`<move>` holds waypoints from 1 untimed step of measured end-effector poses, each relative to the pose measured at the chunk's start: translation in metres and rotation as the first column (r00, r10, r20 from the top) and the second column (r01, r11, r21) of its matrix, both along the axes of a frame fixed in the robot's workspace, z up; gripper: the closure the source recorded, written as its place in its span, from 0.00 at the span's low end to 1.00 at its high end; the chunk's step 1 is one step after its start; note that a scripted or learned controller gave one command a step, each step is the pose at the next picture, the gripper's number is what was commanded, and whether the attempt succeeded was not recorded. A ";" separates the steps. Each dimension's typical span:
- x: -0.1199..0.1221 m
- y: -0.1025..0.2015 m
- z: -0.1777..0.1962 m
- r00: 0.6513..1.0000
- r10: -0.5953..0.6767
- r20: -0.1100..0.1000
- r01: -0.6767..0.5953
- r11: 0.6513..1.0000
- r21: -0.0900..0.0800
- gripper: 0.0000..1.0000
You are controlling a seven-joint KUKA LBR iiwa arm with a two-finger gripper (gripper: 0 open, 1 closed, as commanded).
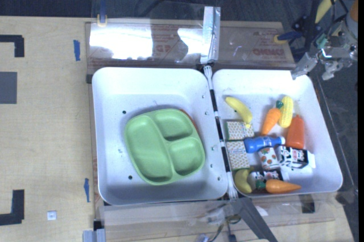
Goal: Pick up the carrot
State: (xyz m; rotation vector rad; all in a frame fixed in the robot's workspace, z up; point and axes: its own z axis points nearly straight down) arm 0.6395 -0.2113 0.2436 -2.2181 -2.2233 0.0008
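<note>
Orange against white plastic: a toy carrot (pixel 281 186) lies on its side at the near wall of the right bin (pixel 325 175), its green top pointing toward a yellow-green fruit (pixel 243 178) in the near-left corner. Just behind it sit a small black-and-white carton (pixel 291 157) and a blue-capped bottle (pixel 263 144), with two patterned boxes (pixel 236 140) along the divider. Farther back, a second carrot (pixel 272 120) leans beside an ear of corn (pixel 286 111) and an orange bottle (pixel 296 132), with a banana (pixel 239 109) to their left. The left bin (pixel 108 121) holds a green divided plate (pixel 165 144).

Beyond the right bin's far corner, the tool (pixel 325 60) hangs above the counter (pixel 40 138), well apart from either carrot and carrying nothing that can be seen. Whether it is open or closed cannot be told at this range.

The step in hand looks to be the approach, with the pick not yet begun. The near carrot seems the cleaner target along its length, though the bin wall crowds one side. A good try would likely come straight down, span the carrot across its narrow width at the thicker middle, and stay off the wall and carton. The far carrot touches the corn, so a grasp there risks catching both.
</note>
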 end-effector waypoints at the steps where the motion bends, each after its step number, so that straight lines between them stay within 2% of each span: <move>1: -0.044 0.016 -0.110 0.946 -0.325 -0.003 0.325 0.946 0.001 0.00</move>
